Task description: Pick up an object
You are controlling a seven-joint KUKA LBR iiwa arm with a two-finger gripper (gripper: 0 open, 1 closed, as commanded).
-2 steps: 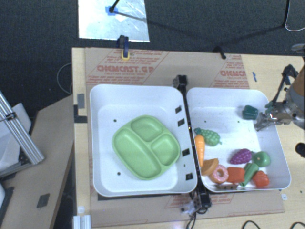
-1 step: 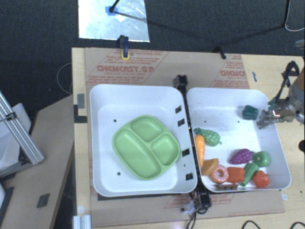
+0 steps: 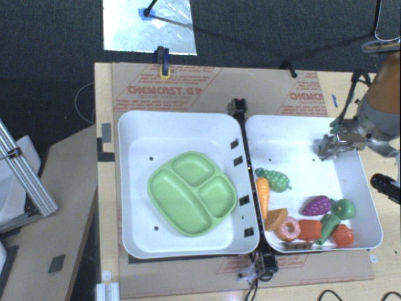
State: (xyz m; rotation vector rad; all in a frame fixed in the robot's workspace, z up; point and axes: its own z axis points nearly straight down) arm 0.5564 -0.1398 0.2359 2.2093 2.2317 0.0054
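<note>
We see the arm [image 3: 383,99] coming in from the right, its gripper [image 3: 328,147] hanging over the upper right part of the right bin [image 3: 294,130], above bare white floor. Whether its fingers are spread or pressed together we cannot tell; they blur into a grey lump. Nothing shows between them.

The toys sit well apart from it, bunched along the bin's near edge. The carrot [image 3: 262,195] lies by the left wall, long axis running up and down the view, its leafy end away from us, toward the green grapes [image 3: 274,179]. The purple grapes [image 3: 316,204] lie near the middle with their long axis roughly across the view. Just in front we see a doughnut [image 3: 289,229], a red block [image 3: 309,229] we cannot identify, a green pepper [image 3: 343,208] and a red piece [image 3: 342,234], overlapping so that outlines are hard to separate.

The left bin [image 3: 138,137] holds a green divided plate [image 3: 192,193], set at a slant. The arm's upper part is cut off by the frame.
</note>
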